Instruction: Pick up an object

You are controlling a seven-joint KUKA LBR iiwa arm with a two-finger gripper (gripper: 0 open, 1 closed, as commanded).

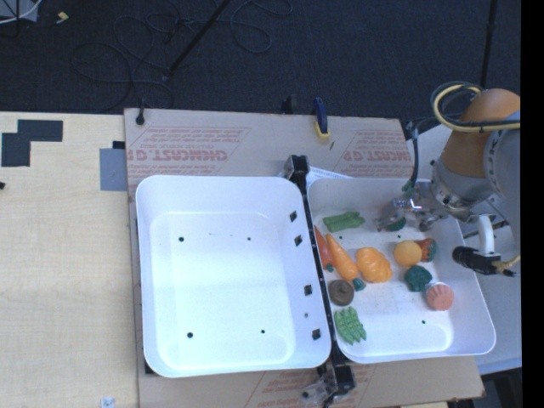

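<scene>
Jaws could not be read as released or clenched from this slanted view, and nothing showed between them, so the task looked to be at the approach step. In the right bin [476,347], nearest the camera, lay one knobbly green piece [349,325]. Behind it were one brown disc [341,292], one pinkish round piece [439,296] and one dark green lump [417,277]. Farther back came one orange squash-like piece [374,264] touching one carrot [342,259], then one yellow-orange fruit [407,252] and one flat green piece [342,221]: eight toys counted with confidence (a reddish sliver beside the carrot and a red bit beside the fruit were too small to name). The gripper [406,213] hung over the far part of that bin, just beyond the yellow-orange fruit, probably the likeliest target. The next move would call for centring over one piece and descending. One left bin [153,228] sat alongside on the desk [59,270].
</scene>
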